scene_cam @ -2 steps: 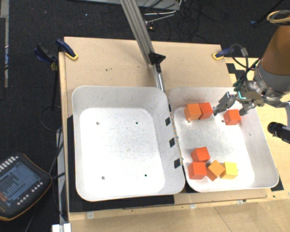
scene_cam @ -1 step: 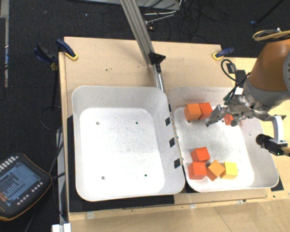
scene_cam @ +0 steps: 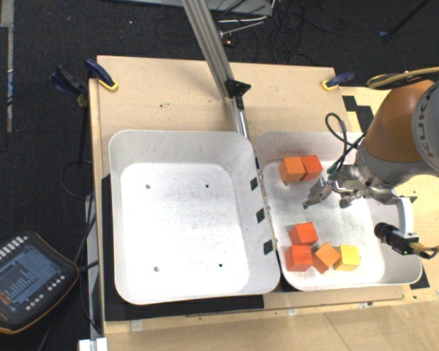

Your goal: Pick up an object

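In the right bin (scene_cam: pixel 373 229) lie several small blocks. Two orange blocks (scene_cam: pixel 301 168) sit side by side near its far left. Closer to the front stand a red-orange block (scene_cam: pixel 304 233), another red-orange block (scene_cam: pixel 299 257), an orange block (scene_cam: pixel 326 257) and a yellow block (scene_cam: pixel 349 256). My gripper (scene_cam: pixel 329 194) hangs over the middle of this bin, between the two groups. Its fingers are spread, with nothing between them.
The left bin (scene_cam: pixel 177 210) sits beside the right one. A slanted metal pole (scene_cam: pixel 212 42) reaches down to the bins' shared far edge. A handheld pendant (scene_cam: pixel 22 280) lies off the bench at lower left. Clamps mark the bench's far corners.
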Motion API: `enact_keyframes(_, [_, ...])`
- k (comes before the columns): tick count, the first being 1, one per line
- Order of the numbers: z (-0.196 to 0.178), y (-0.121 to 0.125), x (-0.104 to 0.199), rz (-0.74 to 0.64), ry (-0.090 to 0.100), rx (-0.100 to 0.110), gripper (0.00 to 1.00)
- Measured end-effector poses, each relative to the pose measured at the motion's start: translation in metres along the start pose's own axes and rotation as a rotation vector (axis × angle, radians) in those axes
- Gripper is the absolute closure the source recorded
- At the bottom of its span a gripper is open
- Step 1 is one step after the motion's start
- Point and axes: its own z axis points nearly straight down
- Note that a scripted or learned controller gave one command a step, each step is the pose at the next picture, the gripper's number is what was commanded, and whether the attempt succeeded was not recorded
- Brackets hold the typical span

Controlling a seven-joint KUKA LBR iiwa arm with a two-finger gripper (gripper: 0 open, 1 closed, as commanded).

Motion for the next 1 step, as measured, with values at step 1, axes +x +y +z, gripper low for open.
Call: enact_keyframes(1, [0.0363, 0.0, 0.0003, -0.001, -0.001, -0.005, 0.0])
